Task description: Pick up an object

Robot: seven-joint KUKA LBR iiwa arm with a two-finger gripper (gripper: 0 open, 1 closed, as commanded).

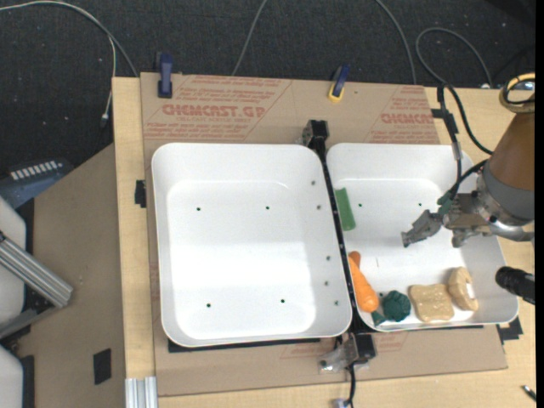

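Observation:
The right bin [391,164] holds several small objects. A green bar [343,209] lies along its left wall. An orange carrot [364,286] rests near the front left corner, with a dark green lump [395,306] beside it. A tan bread slice [432,303] and a round beige biscuit [461,289] sit along the front wall. My gripper [435,236] hangs over the right half of this bin, above and behind the bread and biscuit. It is open, and nothing is between its fingers.
The left bin [170,228] sits next to the right one, their walls touching along the middle. The arm's orange band [518,155] and grey wrist come in over the right bin's right edge. Clamps hold the cardboard base at the back.

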